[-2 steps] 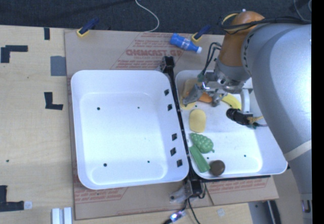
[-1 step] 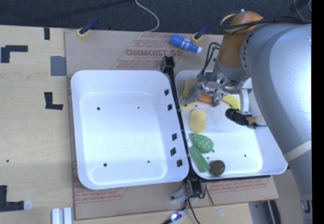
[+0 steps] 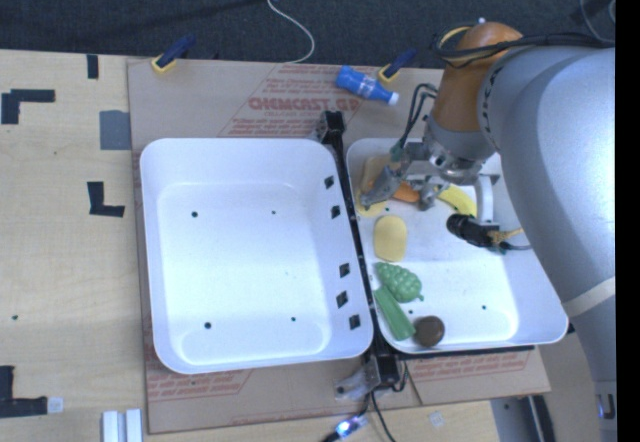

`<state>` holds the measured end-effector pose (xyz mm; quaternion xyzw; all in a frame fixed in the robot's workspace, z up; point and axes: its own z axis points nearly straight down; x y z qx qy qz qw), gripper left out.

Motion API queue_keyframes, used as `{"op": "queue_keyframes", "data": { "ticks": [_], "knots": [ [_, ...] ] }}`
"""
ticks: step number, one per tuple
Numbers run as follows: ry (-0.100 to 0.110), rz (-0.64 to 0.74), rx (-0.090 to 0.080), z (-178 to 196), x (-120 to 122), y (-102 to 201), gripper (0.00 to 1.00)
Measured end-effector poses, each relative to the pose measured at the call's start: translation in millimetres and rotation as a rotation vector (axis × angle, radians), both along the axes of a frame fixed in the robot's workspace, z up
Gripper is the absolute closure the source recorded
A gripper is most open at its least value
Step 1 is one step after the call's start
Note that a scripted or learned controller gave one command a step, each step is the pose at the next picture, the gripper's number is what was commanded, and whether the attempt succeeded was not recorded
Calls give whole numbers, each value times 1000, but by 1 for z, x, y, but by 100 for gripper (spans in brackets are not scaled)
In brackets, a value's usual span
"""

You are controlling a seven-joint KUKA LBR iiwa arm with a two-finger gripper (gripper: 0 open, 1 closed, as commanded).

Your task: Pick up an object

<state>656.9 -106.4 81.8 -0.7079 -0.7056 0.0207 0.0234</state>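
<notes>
Red print on the cardboard sheet (image 3: 290, 102) under the bins reads "CHEMCAST" (the rest is too small to read).

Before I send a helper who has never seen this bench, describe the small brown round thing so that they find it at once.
Look in the right-hand shallow white bin, at its near edge. The small brown round object lies there, beside the end of the long green vegetable-shaped toy. It is the bin's only dark brown ball; its neighbours are green or yellow.
</notes>
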Motion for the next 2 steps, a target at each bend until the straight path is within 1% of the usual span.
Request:
{"op": "queue_keyframes", "data": {
  "ticks": [1, 2],
  "knots": [
    [0, 1, -3, 9, 0, 0, 100],
    [-65, 3, -6, 56, -2, -24, 100]
  ]
}}
